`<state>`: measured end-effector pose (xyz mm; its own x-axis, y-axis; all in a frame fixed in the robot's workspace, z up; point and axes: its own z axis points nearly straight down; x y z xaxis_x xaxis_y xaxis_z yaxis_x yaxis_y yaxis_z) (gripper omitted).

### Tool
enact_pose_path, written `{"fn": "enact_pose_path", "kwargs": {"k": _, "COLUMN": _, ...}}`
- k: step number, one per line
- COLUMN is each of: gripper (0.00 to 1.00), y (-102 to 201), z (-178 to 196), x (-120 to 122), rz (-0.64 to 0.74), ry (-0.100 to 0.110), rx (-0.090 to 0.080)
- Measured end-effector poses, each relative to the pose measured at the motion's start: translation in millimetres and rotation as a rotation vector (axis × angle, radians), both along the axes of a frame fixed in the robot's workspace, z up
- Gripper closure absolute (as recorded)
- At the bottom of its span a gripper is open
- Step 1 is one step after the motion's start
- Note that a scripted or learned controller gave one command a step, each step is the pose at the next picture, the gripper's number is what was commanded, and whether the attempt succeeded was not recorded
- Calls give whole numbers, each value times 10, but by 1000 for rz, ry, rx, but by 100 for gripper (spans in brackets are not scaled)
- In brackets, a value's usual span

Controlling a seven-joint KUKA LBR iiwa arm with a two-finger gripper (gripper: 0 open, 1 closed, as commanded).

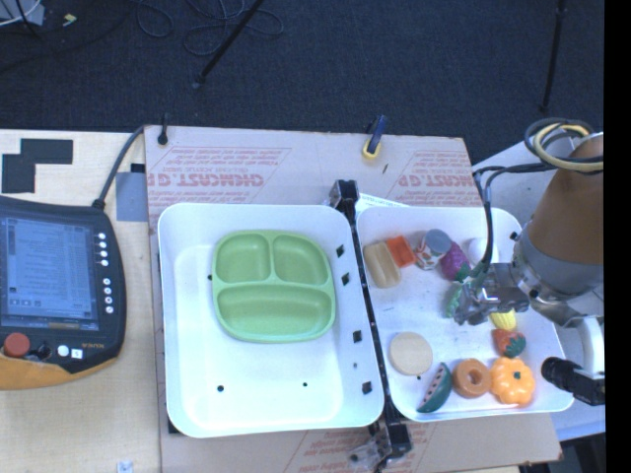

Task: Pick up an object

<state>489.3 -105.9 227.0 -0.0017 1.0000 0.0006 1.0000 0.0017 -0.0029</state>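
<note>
Cardboard (pixel 246 170) under both bins (pixel 197 382) reads "CHEMCAST. G.P", printed upside down.

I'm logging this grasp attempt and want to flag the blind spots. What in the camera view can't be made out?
- Gripper: blurred against the right bin; open or shut, and whether it holds anything, cannot be told.
- Green item at the gripper: partly covered, identity unclear.
- Yellow item: partly hidden under the wrist.
- Pendant screen: text too small to read.
- Arm: cut off by the right edge.
</note>
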Motion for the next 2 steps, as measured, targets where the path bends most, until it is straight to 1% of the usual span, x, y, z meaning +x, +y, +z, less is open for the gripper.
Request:
{"fn": "enact_pose_path", "kwargs": {"k": 1, "gripper": 100, "y": 492, "z": -120, "x": 111, "rz": 3, "ry": 5, "rx": 2}}
{"fn": "enact_pose_path", "kwargs": {"k": 2, "gripper": 100, "y": 952, "z": -141, "x": 267, "rz": 3, "ry": 3, "rx": 2}}
